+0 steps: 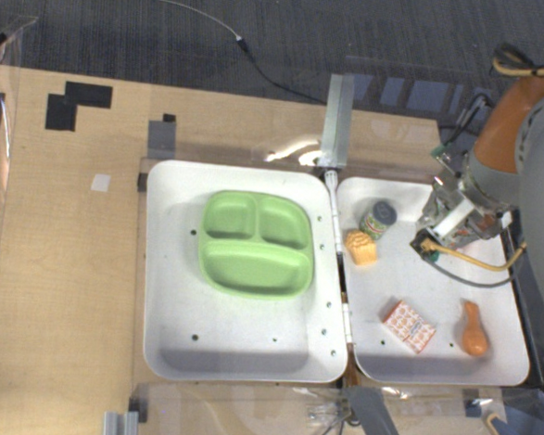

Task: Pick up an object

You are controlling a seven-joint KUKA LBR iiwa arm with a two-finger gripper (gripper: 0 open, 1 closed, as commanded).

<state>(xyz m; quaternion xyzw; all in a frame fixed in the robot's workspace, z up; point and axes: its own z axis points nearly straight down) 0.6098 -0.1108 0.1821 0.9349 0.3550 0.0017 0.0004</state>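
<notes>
Well, approach step, you saw: gripper [442, 222] hung above right bin [448, 364], far side, grip state impossible to tell. Can [379, 217] and yellow block [363, 248] lay near it. Next needed: descent onto one.

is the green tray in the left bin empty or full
Empty: all three compartments of the green tray show bare green. The yellow block lies elsewhere, in the right bin.
</notes>
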